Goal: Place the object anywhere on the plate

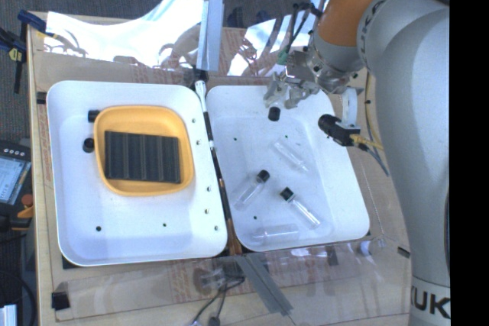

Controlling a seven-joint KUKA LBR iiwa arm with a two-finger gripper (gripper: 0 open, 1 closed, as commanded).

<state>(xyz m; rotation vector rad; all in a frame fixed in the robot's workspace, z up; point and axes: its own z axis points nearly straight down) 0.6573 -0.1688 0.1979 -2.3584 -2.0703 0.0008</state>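
Observation:
A yellow plate (142,150) with a dark ridged insert lies in the left white bin (76,217). Several clear vials lie in the right white bin (344,210). One black-capped vial (254,187) rests near the middle and another (298,206) to its right. An uncapped clear tube (291,156) lies above them. My gripper (286,93) hangs over the far edge of the right bin. A small black cap (273,114) sits just below it, and whether that piece is held or resting on the bin floor is unclear.
A raised divider (212,164) separates the two bins. Crumpled clear plastic (153,30) and an upright metal post (211,30) stand behind them. The arm's body (405,126) fills the right side, with a black cable fitting (336,127) over the right bin's edge.

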